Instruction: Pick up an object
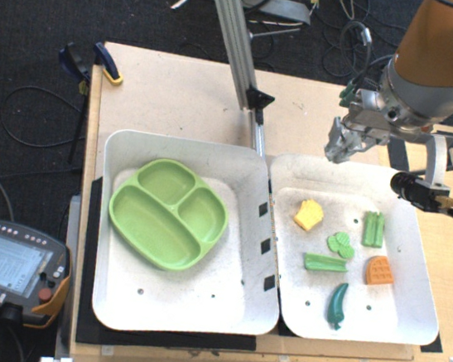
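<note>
The right bin holds several small items: a yellow block, a green leafy piece, a green ridged stick, a long green bar, an orange waffle-like piece and a teal curved pod. My gripper hangs above the bin's back left rim, well above the items and behind the yellow block. Nothing shows between its fingertips.
The left bin carries a green divided plate. A slanted metal pole rises from between the bins at the back. A teach pendant lies off the bench at the lower left.
</note>
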### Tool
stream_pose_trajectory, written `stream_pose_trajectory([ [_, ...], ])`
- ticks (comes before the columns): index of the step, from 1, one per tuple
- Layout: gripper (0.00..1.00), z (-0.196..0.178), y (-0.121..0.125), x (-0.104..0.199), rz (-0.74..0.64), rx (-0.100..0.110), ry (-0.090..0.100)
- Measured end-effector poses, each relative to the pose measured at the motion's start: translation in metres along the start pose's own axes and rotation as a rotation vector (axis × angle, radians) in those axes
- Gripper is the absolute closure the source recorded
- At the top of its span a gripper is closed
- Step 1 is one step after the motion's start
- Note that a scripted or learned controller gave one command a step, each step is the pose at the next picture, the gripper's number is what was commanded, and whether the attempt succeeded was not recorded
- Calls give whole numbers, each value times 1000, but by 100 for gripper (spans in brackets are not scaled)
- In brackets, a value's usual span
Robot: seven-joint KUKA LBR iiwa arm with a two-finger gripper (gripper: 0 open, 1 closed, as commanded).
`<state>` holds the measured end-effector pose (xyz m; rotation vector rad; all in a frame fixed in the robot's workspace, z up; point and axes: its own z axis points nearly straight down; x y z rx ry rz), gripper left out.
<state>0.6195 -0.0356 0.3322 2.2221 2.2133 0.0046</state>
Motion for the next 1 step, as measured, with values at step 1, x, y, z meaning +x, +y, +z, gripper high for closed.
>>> stream_pose_trajectory([
  [1, 100, 140, 7, 21, -7, 14, 2],
])
